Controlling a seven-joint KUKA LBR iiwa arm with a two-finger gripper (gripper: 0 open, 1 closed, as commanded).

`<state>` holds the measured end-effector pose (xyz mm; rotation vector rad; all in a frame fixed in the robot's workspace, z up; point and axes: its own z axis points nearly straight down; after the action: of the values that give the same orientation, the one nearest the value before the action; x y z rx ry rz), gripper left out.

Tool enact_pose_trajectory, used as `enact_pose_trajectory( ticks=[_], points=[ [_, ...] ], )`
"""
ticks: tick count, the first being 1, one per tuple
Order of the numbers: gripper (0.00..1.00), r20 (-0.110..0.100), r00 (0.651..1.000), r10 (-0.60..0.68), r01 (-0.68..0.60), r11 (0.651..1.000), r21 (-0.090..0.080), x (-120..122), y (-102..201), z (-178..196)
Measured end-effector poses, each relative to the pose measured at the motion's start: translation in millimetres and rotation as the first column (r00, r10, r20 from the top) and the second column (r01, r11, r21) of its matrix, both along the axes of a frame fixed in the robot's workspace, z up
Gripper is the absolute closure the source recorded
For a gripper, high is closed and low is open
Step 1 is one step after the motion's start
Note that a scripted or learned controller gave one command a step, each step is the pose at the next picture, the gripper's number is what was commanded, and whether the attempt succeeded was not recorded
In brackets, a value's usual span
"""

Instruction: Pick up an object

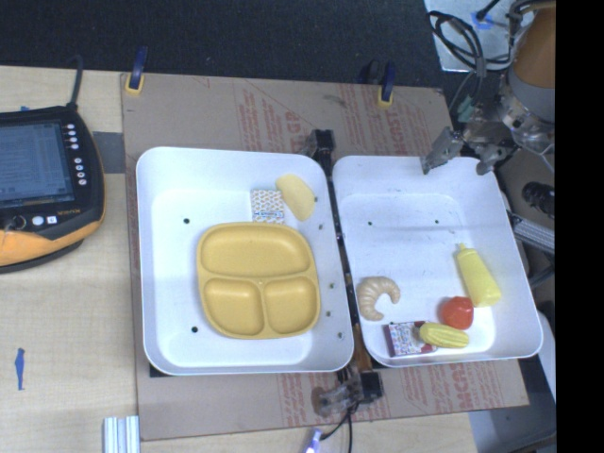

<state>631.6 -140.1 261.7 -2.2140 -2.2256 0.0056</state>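
A tablet (42,182) with a dark screen sits on an orange cradle at the left, its left side cut off by the frame edge. Right of it, the left bin (160,281), smooth white plastic with rounded corners, carries a yellow tray (257,279) with three compartments, matte and rounded. Just behind the tray lies a small printed packet (268,206), its pattern too fine to read, and beside that a pale yellow banana-like piece (296,196).

Black clips join the two bins at the middle seam. The right bin (415,215) is the same white plastic. Near its front edge a beige croissant (377,295) curls like a crescent. Further front, a red-and-white box (406,338) lies partly under a yellow corn cob (444,335), which touches a glossy red tomato (457,311). Behind the tomato, a yellow bottle (478,274) lies tilted along the right wall.

The gripper (460,157) hangs over the right bin's back right corner, well apart from every object, fingers spread and pinching nothing. The arm above it is cut off at the frame's top right, amid loose cables.
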Motion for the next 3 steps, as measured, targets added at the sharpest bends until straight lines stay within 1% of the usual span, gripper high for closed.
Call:
enact_pose_trajectory(
  ticks=[1, 2, 3],
  points=[
    [0.00, -0.002, 1.000, 0.000, 0.000, 1.000, -0.002, -29.4, -52.8, -80.3],
    [0.00, 0.000, 1.000, 0.000, 0.000, 1.000, -0.001, -81.3, -72.4, -72.9],
    [0.00, -0.001, 1.000, 0.001, -0.001, 1.000, 0.000, -86.0, -71.4, -89.7]
  ],
)
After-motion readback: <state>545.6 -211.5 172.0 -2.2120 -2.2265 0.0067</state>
